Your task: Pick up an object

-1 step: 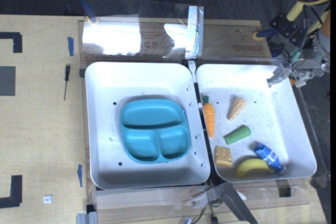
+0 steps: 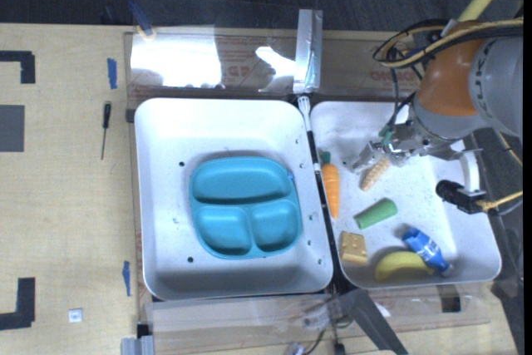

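I see the two-finger gripper (image 2: pixel 376 155) low in the right white bin (image 2: pixel 482 262), its jaws pinching a pale yellow corn cob (image 2: pixel 375 172) at the cob's upper end. Just beside it lie an orange carrot (image 2: pixel 331 189) and a green cylinder (image 2: pixel 375 213).

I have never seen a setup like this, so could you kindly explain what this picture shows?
One camera looks down at a slant on a bench with two white bins. The left bin holds a blue divided tray. The right bin holds a toy carrot, corn cob, green cylinder, cheese block, banana and blue packet. The grey robot arm reaches in from the right; its pincer hangs just above the corn. Whether it grips anything, I cannot tell.
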Tool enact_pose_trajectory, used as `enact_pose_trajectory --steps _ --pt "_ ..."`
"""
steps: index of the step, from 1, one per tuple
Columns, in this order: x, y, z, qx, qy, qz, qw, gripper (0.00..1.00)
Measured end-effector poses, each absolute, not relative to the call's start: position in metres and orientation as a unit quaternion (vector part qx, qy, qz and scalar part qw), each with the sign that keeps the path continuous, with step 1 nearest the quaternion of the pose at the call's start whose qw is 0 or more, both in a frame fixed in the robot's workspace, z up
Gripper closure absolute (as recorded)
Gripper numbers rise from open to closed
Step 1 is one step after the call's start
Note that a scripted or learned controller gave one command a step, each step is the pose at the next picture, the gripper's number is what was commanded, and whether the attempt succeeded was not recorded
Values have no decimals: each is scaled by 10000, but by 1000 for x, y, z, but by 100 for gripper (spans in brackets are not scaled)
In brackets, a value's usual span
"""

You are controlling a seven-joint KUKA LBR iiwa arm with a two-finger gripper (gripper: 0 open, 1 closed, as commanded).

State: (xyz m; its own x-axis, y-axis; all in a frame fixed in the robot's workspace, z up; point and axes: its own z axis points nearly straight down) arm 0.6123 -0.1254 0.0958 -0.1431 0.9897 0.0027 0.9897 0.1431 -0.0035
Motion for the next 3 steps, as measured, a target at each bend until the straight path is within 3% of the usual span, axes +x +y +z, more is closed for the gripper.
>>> enact_pose_trajectory --steps 1,2,3 --pt "615 -127 111 -6552 -7555 -21 -31 100" --pt "615 -127 109 -6555 -7552 -14 -20 0" --pt "570 -152 87 -6769 -7361 -11 -21 0"
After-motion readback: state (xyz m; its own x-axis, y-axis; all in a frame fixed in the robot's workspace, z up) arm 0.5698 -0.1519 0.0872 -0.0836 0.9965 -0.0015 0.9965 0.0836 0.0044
